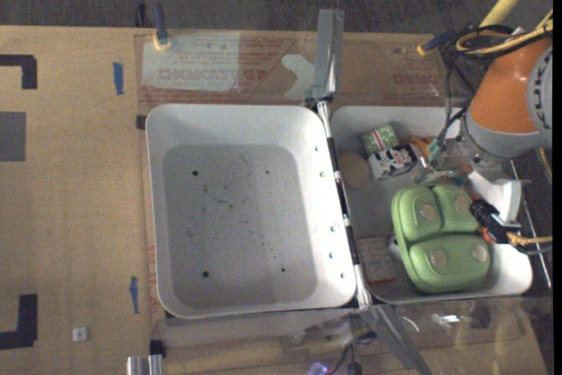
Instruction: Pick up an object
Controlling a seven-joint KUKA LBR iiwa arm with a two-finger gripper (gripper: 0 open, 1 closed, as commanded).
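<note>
1. Nearest, at the front of the right-hand shallow white plastic bin (pixel 518 277): a pale green moulded plastic tray (pixel 442 238) with round tan inserts, big and low. Judged hard to pinch; a two-finger close could slide off its rounded edge.
2. Flat printed card (pixel 378 257) lies just beside the tray, against the bin floor. Likely too thin to lift.
3. Further back: small green-and-white carton (pixel 381 137), black-and-white box (pixel 392 160), brown rounded lump (pixel 355 170), close together. A descent here may knock one aside or catch two.
4. End effector (pixel 448 167) sits below the grey-and-orange arm (pixel 509 105), near the tray's far edge; its opening cannot be told.
5. Left white bin (pixel 158 189) lies alongside on the cardboard-covered worktop (pixel 70 189).
</note>
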